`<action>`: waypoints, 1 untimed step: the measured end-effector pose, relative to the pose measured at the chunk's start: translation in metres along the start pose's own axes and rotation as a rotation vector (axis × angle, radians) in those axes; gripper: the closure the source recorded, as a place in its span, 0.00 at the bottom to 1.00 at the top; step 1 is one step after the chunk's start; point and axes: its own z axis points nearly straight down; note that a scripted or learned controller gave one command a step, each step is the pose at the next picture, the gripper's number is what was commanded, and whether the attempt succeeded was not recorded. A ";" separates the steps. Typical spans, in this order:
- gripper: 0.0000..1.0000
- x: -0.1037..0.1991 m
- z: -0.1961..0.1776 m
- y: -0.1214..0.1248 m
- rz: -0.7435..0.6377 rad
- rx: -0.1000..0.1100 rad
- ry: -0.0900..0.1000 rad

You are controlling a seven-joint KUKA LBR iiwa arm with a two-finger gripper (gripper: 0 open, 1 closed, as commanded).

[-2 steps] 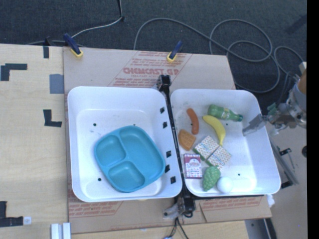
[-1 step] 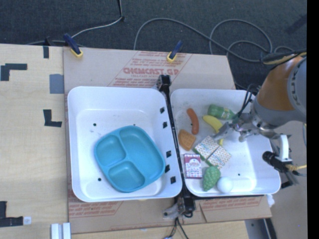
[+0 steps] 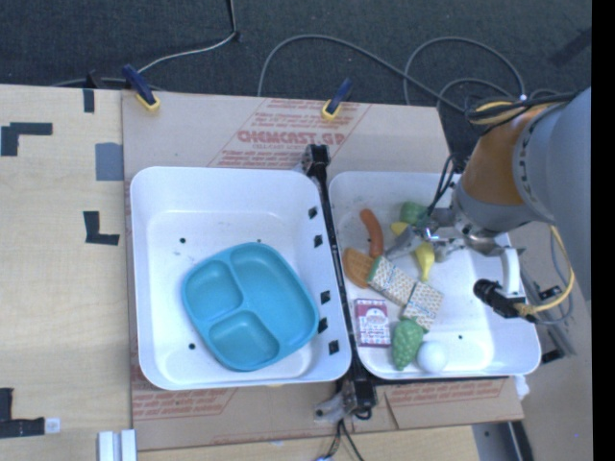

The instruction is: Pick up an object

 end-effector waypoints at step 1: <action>0.00 0.022 0.003 0.062 0.007 0.024 0.002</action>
